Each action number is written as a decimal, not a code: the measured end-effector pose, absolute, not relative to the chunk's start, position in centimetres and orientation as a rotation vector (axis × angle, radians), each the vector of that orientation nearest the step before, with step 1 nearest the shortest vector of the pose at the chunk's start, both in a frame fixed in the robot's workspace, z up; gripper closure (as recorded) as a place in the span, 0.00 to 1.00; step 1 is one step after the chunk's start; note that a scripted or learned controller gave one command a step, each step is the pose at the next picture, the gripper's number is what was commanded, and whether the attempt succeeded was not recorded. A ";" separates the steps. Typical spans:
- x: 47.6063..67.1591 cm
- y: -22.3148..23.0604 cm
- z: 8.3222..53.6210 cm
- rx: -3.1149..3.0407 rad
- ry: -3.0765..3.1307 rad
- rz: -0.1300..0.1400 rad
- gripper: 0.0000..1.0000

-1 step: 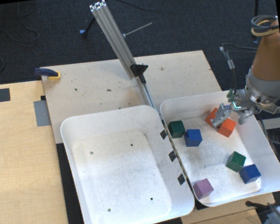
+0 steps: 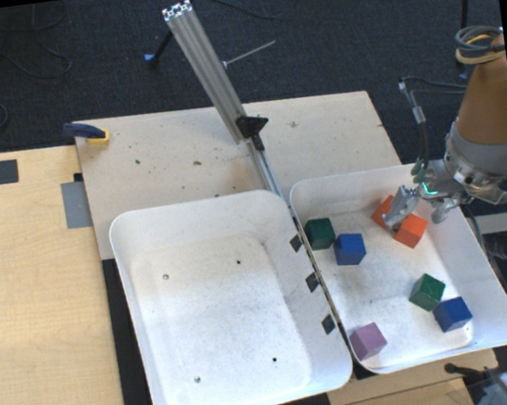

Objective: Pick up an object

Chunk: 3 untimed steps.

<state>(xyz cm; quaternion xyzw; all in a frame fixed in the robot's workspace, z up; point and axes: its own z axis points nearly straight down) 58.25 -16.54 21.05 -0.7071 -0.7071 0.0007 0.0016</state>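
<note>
Purple cube (image 2: 367, 339) at near edge of right bin (image 2: 496, 327), by the divider. Blue cube (image 2: 453, 313) and green cube (image 2: 427, 291) just beside each other, near right wall. Dark green cube (image 2: 320, 232) touching blue block (image 2: 350, 249) by left wall. Gripper (image 2: 410, 206) over far right area, between two orange blocks (image 2: 411, 229), (image 2: 384, 212); finger spread unclear, can't tell any hold. Left bin (image 2: 146, 235) alongside.
</note>
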 end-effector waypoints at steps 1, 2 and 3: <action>57.9 -17.2 14.8 -2.217 -2.215 0.008 0.00; 57.8 -17.1 9.4 -2.218 -2.214 0.007 0.00; 57.9 -17.2 10.7 -2.228 -2.209 0.003 1.00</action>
